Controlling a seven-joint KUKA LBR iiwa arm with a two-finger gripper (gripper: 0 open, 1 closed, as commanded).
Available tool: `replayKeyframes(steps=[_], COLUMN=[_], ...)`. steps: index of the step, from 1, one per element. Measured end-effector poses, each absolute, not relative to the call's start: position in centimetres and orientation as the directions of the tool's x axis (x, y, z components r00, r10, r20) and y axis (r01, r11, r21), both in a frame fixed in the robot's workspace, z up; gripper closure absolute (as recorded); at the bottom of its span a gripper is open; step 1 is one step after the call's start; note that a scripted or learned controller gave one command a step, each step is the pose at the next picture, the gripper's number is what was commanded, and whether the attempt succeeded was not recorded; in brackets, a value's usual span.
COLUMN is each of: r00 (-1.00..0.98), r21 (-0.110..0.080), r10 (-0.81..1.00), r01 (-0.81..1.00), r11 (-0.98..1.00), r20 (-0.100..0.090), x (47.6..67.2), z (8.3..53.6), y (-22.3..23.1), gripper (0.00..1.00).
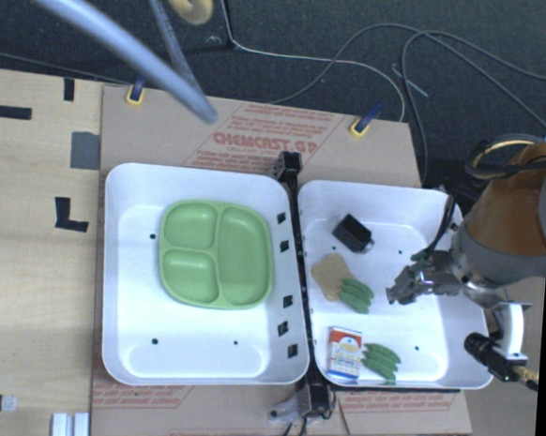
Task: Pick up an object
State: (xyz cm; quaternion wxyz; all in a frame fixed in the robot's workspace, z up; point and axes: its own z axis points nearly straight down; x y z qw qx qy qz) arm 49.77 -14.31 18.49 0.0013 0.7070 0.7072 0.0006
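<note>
Down at the near edge of the right bin (443, 207) lies a small red-and-white box (343, 353), a green pea pod (381, 360) touching its right side. Further in, a tan piece (330, 273) touches another pod (355, 293); a black block (353, 232) sits behind. The gripper (407, 287) hovers right of them, holding nothing; its opening I can't tell. The left bin (120, 247) holds 1 green divided plate (217, 254).

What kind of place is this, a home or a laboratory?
Probably a robot laboratory: two white bins on a cardboard sheet, loose cables, and a robot arm reaching in.
</note>
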Motion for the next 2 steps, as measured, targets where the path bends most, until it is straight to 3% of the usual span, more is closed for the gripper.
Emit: replayKeyframes(steps=[1, 2], r00=[-0.002, -0.007], r21=[0.004, 0.0], r10=[1.0, 1.0], r01=[1.0, 1.0], r11=[0.002, 0.007], r20=[-0.002, 0.002], x=[49.9, 51.6], z=[23.8, 24.5], y=[-14.3, -8.8], gripper=[1.0, 1.0])
